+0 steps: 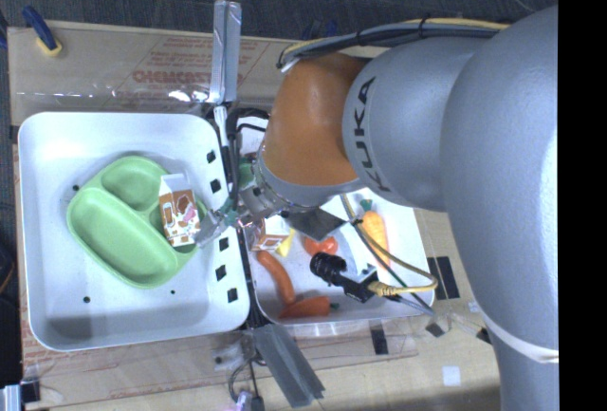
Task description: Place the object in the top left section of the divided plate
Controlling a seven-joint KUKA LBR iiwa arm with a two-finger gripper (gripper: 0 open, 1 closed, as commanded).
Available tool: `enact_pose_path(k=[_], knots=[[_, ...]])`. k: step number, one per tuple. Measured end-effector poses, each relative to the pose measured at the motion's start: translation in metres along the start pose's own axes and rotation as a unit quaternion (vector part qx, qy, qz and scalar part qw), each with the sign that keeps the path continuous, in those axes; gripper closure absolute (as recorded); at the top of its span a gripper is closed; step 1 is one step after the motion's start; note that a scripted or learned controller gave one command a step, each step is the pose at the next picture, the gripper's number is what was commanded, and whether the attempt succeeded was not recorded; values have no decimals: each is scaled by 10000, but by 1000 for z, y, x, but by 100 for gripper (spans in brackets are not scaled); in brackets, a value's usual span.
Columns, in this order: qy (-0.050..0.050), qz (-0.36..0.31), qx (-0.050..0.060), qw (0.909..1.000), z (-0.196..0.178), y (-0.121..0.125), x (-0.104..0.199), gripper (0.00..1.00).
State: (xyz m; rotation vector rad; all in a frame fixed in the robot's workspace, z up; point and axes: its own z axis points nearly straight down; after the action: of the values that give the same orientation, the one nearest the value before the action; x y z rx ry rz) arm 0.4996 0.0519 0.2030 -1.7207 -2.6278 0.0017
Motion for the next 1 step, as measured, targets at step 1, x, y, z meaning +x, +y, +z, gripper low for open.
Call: enact_pose_path(k=[1], knots=[[-9,-21,-7,10000,-10,1,0,100]])
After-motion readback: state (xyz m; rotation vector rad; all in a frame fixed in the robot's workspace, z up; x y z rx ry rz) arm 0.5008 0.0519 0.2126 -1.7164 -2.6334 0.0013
